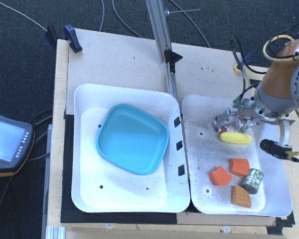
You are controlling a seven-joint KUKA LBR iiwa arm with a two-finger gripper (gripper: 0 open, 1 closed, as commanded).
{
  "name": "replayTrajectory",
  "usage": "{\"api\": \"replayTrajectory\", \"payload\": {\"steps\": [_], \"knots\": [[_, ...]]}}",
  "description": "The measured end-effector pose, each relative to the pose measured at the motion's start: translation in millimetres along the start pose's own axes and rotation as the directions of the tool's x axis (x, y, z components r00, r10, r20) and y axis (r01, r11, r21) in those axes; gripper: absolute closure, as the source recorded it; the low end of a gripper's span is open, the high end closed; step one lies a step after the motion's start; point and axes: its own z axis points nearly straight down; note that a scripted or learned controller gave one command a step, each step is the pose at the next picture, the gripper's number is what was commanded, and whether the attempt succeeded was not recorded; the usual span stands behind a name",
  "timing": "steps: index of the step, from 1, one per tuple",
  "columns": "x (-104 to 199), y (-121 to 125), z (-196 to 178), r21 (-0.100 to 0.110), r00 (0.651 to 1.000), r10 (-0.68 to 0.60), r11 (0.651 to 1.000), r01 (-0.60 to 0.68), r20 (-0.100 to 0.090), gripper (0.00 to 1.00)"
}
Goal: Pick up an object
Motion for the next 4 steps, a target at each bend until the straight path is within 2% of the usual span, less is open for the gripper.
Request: {"api": "replayTrajectory", "payload": {"steps": [1,3,4], "knots": [[0,2,-14,-0.007,1.000,-0.001,1.000,0.001,0.001,1.00],[3,12,-137,-0.012,1.000,-0.001,1.000,0.001,0.002,1.00],[3,12,-161,-0.008,1.000,0.000,1.000,0.000,0.002,1.00]]}}
